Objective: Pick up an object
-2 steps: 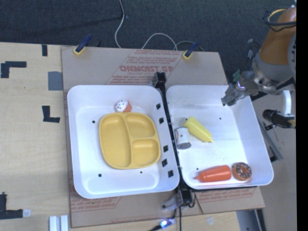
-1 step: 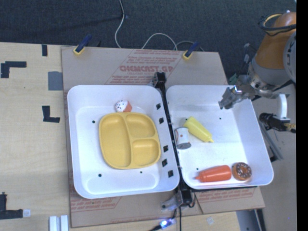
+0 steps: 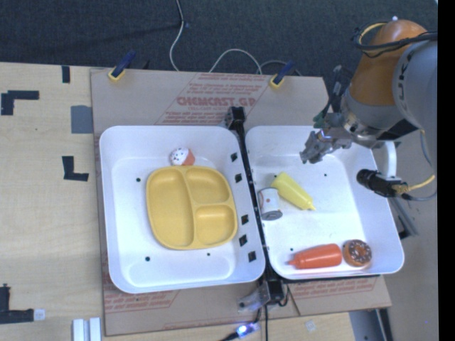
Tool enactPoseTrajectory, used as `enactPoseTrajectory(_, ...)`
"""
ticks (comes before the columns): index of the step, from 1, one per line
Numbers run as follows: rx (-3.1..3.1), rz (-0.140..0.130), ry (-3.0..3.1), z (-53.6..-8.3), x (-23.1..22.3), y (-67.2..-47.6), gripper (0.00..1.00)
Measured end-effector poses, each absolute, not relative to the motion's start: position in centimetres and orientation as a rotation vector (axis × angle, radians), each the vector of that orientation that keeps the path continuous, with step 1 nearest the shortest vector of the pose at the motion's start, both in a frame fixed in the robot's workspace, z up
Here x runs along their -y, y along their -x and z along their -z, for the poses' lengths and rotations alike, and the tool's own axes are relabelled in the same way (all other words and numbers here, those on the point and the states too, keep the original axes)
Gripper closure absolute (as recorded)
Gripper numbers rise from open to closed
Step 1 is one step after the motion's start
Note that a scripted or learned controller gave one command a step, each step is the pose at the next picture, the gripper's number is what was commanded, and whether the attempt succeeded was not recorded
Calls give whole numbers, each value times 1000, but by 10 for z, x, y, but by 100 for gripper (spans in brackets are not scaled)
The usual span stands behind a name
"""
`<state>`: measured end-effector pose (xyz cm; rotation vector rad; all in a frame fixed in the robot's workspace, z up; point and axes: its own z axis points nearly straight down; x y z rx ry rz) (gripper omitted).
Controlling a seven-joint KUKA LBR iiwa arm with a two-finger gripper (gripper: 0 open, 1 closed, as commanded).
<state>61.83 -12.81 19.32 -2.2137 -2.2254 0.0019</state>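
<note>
Nothing grabbed yet: the tool (image 3: 313, 153) hangs over the right white bin (image 3: 370, 219), can't tell its state, yellow plastic squeeze bottle (image 3: 293, 191) just below-left.

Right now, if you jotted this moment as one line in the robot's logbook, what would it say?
gripper: above right bin, holding nothing seen | nearest: yellow bottle | also there: small can, carrot, donut

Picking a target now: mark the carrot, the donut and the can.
carrot (image 3: 317, 256), camera view, middle of its body
donut (image 3: 357, 253), camera view, on its frosted ring
can (image 3: 269, 204), camera view, on its side
</note>
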Motion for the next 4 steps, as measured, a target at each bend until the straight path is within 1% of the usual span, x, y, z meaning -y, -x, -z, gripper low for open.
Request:
enactPoseTrajectory(1, 2226, 0, 2213, -198, 79, -611, 100)
enactPoseTrajectory(2, 2228, 1, 2214, -210, 32, -616, 100)
enactPoseTrajectory(3, 2227, -1, 2211, -202, -25, -618, 100)
enactPoseTrajectory(4, 2228, -1, 2212, -198, -79, -624, 100)
